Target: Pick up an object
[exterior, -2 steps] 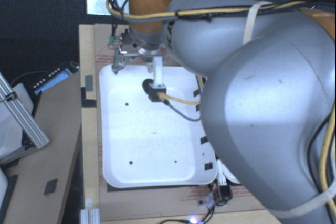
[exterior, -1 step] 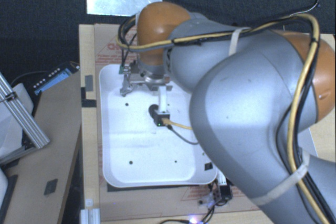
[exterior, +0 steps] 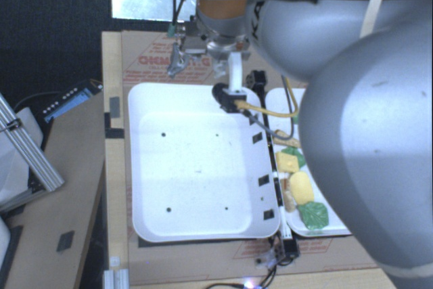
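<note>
My gripper (exterior: 177,65) hangs over the far rim of the left white bin (exterior: 196,172), above the cardboard behind it, with nothing visibly held. The right white bin (exterior: 326,232) is largely hidden by the grey arm. Its visible near-left corner holds a yellow-green block (exterior: 289,160), a rounded yellow object (exterior: 302,187), a small tan piece (exterior: 289,200) and a green leafy object (exterior: 314,214). These lie well to the right of and nearer than the gripper.
Both bins rest on a cardboard sheet (exterior: 145,57). A row of black clips (exterior: 263,181) runs along the divide between the bins. An aluminium rail (exterior: 30,159) and a dark device (exterior: 67,99) sit off the bench to the left.
</note>
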